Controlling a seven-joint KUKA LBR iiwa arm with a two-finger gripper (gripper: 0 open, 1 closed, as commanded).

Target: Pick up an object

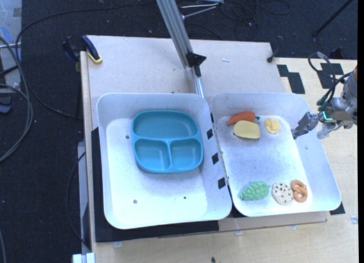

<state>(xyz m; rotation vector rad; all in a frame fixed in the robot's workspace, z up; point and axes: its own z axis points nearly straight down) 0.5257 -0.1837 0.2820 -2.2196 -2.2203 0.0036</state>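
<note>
Hand (314,126), fingers apart and holding nothing, hovers at right bin's (318,159) edge, near yellow pieces (247,130).

We see the arm (348,94) cut off by the right edge, so most of it is lost to us. The claw (314,124) is small and blurred; we cannot tell how its fingers stand. The orange piece (241,117) is partly hidden behind the yellow piece (247,130).
</note>
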